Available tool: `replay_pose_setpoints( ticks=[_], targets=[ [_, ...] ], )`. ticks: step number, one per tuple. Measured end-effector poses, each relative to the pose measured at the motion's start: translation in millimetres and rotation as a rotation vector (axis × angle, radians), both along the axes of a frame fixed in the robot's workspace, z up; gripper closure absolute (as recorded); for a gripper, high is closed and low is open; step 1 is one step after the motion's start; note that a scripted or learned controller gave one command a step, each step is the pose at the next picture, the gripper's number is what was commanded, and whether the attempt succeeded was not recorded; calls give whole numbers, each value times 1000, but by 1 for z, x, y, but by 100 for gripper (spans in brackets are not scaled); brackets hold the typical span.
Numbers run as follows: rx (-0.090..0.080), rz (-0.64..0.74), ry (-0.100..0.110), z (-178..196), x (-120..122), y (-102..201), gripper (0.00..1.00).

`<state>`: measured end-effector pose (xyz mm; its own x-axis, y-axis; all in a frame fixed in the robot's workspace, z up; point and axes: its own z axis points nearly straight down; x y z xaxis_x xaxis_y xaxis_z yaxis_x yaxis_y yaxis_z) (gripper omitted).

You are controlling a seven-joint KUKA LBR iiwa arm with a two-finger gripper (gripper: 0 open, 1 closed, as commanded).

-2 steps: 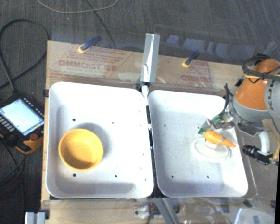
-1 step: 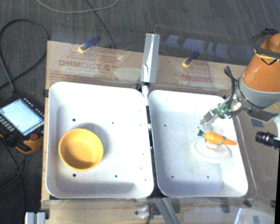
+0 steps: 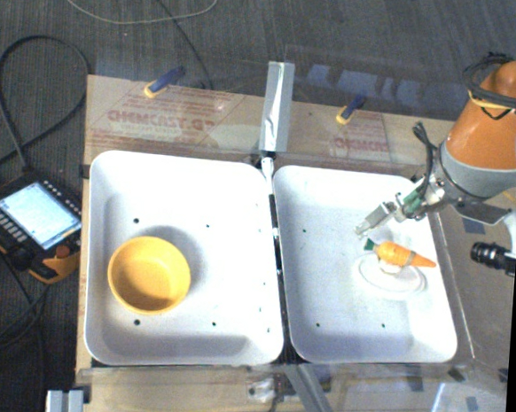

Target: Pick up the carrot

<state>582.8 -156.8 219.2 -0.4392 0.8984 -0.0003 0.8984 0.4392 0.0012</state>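
Two shallow white bins sit side by side on the counter (image 3: 238, 124). The left bin (image 3: 109, 180) holds a yellow bowl (image 3: 149, 274), upright with its mouth facing up, resting toward the bin's near-left part. Nothing shows inside the bowl.

The right bin (image 3: 320, 321) holds the carrot (image 3: 400, 254), an orange piece with a small green end pointing left and its thin tip pointing right. It lies roughly level, on or just above a pale round disc (image 3: 393, 278) on the bin floor, in the right half of the bin; whether the carrot touches the disc is hard to make out from this angle.

The arm (image 3: 487, 139) comes in from the right, its orange band above a grey wrist at the upper right corner of the right bin. The gripper (image 3: 391, 215) points down and to the left, over the far-right part of that bin, just above and left of the carrot's green end. Its fingers (image 3: 372, 220) appear as a thin grey shape with little visible gap, so they look closed or nearly so, though the view is too small to be sure. Nothing lies between them, and the carrot sits apart from them.

Beyond the bins, a grey metal post (image 3: 276, 109) stands at the seam between them, and two yellow-and-blue clamps (image 3: 163, 81) grip the back of the counter. A handheld control pendant (image 3: 30, 223) lies on the floor to the left.
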Motion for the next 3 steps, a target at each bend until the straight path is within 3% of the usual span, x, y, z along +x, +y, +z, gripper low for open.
replay_pose_setpoints(
  ticks=[1,2,3],
  targets=[
    [-2,-42,2,-53,-12,-51,0],
    [-3,5,-19,-115,-7,-63,0],
    [3,8,-16,-108,-6,-58,100]
  ],
)
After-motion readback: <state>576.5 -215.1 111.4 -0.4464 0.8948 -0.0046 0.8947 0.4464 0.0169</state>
